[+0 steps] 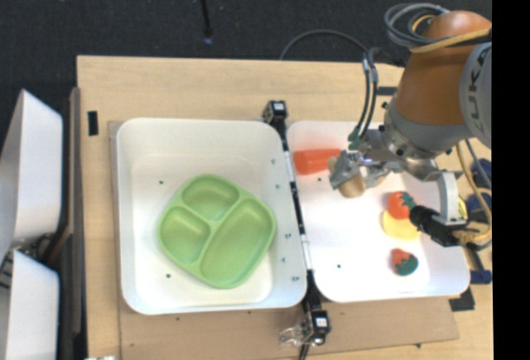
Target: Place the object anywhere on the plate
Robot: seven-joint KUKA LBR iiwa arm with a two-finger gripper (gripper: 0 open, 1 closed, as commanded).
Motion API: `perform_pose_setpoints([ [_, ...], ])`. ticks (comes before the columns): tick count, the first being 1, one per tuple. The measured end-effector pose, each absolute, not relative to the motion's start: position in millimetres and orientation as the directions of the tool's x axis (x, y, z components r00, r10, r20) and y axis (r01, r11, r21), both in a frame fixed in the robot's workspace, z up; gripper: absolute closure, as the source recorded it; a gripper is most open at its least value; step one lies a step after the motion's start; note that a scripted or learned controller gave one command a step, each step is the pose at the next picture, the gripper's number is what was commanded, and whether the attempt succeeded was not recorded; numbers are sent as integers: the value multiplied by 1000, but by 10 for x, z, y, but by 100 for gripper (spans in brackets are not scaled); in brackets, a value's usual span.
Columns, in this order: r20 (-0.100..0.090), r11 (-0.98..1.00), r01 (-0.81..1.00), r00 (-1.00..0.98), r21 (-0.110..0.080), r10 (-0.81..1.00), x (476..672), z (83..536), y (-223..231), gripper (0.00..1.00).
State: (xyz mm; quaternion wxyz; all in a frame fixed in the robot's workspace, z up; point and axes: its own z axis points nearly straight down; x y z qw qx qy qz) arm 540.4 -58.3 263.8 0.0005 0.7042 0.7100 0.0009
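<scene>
A pale wooden worktop is carrying two shallow white bins side by side. The left bin is holding a green plate with three compartments, which is lying flat a little below the bin's middle, well apart from everything in the other bin. The right bin is sitting just beside it, their inner rims meeting along a line of small black clips. Near the upper left corner of the right bin an orange object is lying on the floor, close to the dividing rim. Just to its right the end effector is hanging low over the bin, its metal parts and a brownish tip showing beside the orange object; whether it is touching that object, and how far its jaws are parted, cannot be told from this angle, and nothing is visibly being held. Further right, a yellow item with an orange and green top is lying near the bin's right side, and a smaller red and green item is resting below it. The arm with its orange band is reaching in from the right above them.
</scene>
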Motion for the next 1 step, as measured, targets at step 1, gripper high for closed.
perform_pose_setpoints([
  [1, 0, 6, 1000, -6, 1, 1000, 5598, 2510, -97, 100],
])
